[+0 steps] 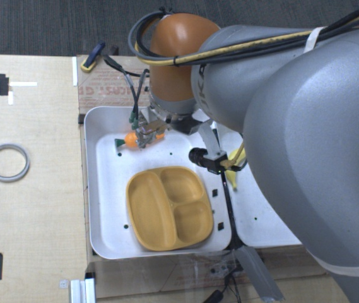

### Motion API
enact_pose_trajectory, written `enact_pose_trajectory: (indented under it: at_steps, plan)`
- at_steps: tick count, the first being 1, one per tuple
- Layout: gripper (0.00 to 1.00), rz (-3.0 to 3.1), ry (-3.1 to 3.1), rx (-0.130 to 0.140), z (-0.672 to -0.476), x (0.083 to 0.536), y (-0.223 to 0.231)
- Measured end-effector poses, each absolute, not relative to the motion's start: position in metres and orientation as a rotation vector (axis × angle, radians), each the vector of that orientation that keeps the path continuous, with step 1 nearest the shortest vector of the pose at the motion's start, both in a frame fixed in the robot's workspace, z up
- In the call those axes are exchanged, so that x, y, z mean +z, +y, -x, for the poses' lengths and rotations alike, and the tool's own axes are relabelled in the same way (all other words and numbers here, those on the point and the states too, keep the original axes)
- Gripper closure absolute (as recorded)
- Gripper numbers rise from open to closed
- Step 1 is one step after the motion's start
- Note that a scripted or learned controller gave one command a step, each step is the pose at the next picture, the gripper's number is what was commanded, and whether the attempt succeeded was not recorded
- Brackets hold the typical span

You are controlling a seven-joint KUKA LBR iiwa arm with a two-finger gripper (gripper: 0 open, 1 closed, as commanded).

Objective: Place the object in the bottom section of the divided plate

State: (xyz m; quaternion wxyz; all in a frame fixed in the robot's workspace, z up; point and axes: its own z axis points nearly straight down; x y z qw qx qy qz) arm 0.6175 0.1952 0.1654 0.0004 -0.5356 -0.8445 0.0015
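Camera view: the gripper (144,133) hangs over the bin's (97,188) far end, at a small orange object (130,140) (seemingly a toy carrot) lying on the bin floor beyond the divided plate (169,207). Whether the fingers are spread or pinching cannot be told. The object looks light and rigid, best taken across its middle.

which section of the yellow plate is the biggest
The long section along the left side of the divided plate. It runs the plate's full length, while the other two on the right split that length between them.
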Motion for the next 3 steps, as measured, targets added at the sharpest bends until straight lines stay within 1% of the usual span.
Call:
enact_pose_trajectory:
  at_steps: [1, 2, 3]
  plan:
    - [0.0, 1.683, -2.653, 0.004, -0.6179, 0.1659, 0.195]
    - [1.0, 1.682, -2.654, 0.006, -0.6184, 0.1748, 0.194]
    - [0.0, 1.682, -2.654, 0.006, -0.6183, 0.1747, 0.194]
